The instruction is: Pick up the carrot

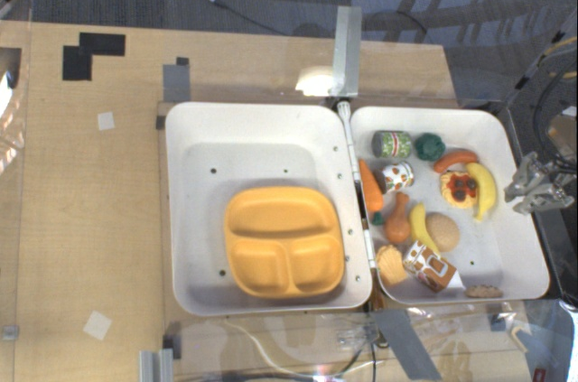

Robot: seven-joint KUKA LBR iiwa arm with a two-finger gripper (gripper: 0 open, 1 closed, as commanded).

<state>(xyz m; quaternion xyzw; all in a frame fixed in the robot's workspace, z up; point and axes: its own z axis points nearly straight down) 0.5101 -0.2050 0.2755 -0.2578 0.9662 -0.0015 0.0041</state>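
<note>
Camera view shows the carrot [369, 185] lying lengthwise against the left wall of the right bin [528, 231], wedged beside a drumstick [396, 219] and a small can [397, 177], so a grasp likely needs room on that wall side. The gripper [535, 187] hovers at the bin's right edge, holding nothing; how wide it stands I cannot tell.
</note>
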